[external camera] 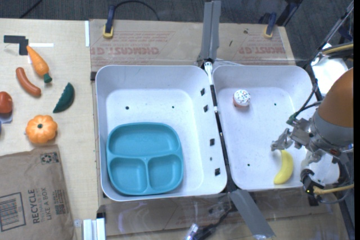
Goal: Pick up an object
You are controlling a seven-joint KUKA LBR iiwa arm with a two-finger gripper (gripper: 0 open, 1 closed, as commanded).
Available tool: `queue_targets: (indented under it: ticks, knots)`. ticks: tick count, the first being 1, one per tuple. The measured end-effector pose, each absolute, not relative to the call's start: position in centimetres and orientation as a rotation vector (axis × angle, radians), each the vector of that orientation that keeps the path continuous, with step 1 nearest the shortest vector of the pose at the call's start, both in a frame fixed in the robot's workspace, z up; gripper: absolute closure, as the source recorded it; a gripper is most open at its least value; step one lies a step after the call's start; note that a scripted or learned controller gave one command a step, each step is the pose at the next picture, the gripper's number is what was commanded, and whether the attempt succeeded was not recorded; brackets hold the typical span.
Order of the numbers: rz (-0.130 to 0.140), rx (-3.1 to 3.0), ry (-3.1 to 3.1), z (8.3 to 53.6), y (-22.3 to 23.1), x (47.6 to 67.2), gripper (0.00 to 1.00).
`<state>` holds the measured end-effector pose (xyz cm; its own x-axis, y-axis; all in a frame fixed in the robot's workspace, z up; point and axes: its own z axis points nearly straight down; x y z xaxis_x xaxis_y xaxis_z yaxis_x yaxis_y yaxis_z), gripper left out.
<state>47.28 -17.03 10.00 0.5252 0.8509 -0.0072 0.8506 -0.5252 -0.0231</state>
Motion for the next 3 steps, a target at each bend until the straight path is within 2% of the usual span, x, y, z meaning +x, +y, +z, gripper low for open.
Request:
queue_targets:
  ticks: [1,2,3]
  knots:
    - [0.036,-2.726,-1.520,10.6,-17.1,47.2,1.00]
    - [0.036,-2.726,-1.520,10.6,-17.1,47.2,0.00]
    - [0.011,-2.706,-1.585,8.8,-10.4,47.9,0.00]
